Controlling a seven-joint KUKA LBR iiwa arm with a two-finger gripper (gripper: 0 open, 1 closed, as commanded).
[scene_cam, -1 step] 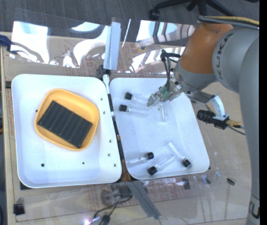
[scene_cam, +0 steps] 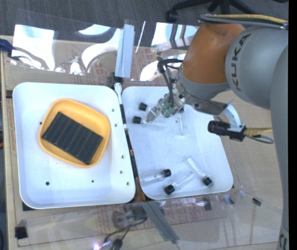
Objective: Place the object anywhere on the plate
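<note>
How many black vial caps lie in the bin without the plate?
5 caps: two beside the tool, three near the front edge. The arm may hide more.

Two white bins (scene_cam: 23, 139) (side by side)

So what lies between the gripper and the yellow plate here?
In the camera view, two small black caps on the right bin's floor lie left of the gripper, then the bins' touching rims, then bare white floor up to the yellow plate.
</note>
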